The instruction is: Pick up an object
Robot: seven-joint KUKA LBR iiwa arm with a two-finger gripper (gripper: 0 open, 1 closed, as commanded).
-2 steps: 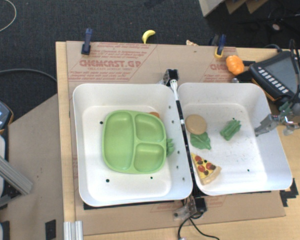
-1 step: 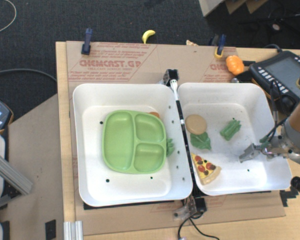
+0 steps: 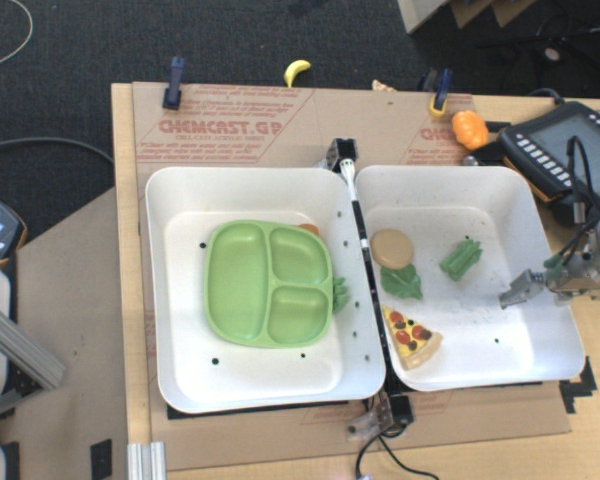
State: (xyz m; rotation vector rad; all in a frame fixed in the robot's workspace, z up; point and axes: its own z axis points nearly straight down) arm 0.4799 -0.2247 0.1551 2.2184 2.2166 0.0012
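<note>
The right bin [image 3: 500,353] holds a round tan bun [image 3: 391,248], a green leafy piece [image 3: 402,282] just below it, a green bean-like toy [image 3: 461,259] and a pizza slice [image 3: 412,337] near the front left corner. My gripper [image 3: 517,292] reaches in low over the right bin's right side. It hangs over bare bin floor, to the right of the green bean-like toy and apart from it. Nothing shows in its grasp.
The left bin [image 3: 180,368] carries a green divided plate [image 3: 269,283], with a small green piece [image 3: 340,294] at its right edge and an orange bit [image 3: 308,230] behind it. An orange toy [image 3: 469,128], a control pendant [image 3: 555,153] and a yellow banana [image 3: 297,70] lie outside the bins.
</note>
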